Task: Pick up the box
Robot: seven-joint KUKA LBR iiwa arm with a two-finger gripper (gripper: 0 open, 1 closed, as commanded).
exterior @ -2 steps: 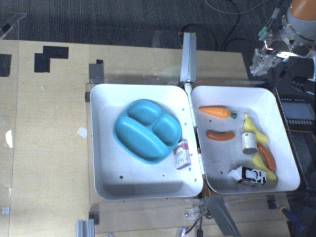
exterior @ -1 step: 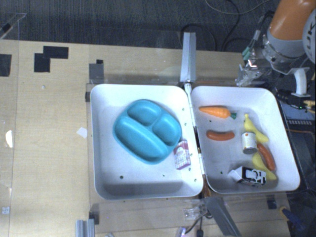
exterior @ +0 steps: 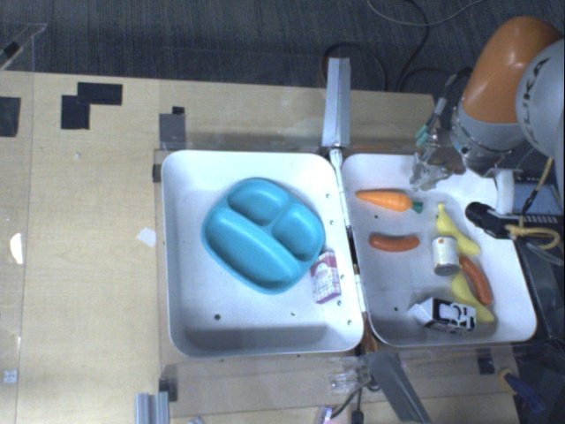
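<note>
I can't tell the jaws' (exterior: 427, 171) state; they hang just above the carrot (exterior: 385, 200), so descending here risks grabbing it, not the box (exterior: 326, 276) beyond.

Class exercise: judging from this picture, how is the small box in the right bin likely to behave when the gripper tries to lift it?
The box looks small and printed like thin card, so probably light and easily crushed. It lies tilted near the right bin's front rim, so it may slide or pivot when touched. Its flat faces make rolling unlikely.
</note>
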